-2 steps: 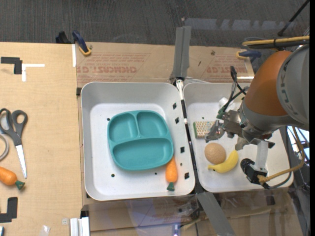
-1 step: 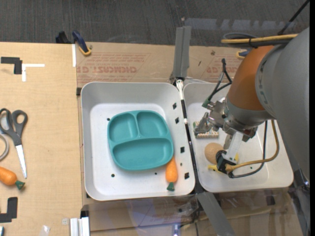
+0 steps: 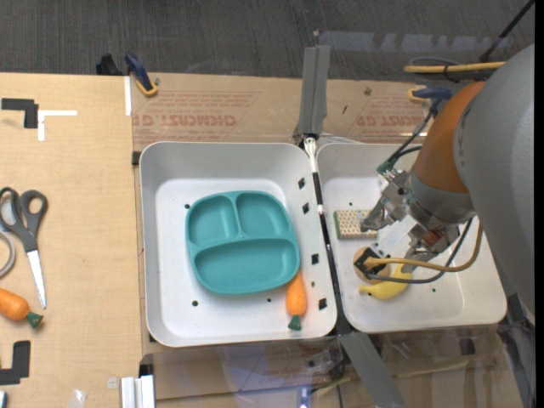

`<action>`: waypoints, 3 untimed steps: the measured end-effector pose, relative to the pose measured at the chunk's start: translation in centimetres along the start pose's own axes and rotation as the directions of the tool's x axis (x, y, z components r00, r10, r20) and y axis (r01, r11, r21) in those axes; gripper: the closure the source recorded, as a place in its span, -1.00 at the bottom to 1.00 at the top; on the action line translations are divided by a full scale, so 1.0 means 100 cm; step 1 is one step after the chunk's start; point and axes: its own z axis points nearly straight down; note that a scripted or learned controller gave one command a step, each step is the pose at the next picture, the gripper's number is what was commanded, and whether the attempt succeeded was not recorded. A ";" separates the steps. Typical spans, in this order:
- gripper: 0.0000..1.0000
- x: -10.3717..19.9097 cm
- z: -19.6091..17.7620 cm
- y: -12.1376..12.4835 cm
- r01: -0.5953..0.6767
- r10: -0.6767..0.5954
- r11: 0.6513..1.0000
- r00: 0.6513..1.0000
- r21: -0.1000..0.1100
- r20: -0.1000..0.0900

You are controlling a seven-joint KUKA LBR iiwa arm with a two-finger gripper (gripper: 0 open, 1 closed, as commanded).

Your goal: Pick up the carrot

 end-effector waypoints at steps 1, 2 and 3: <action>1.00 0.000 -0.008 0.000 0.005 -0.005 1.000 1.000 0.003 0.006; -1.00 0.000 -0.007 0.000 0.005 -0.005 1.000 1.000 0.003 0.006; 1.00 -0.001 -0.015 0.000 0.009 -0.009 1.000 1.000 0.005 0.011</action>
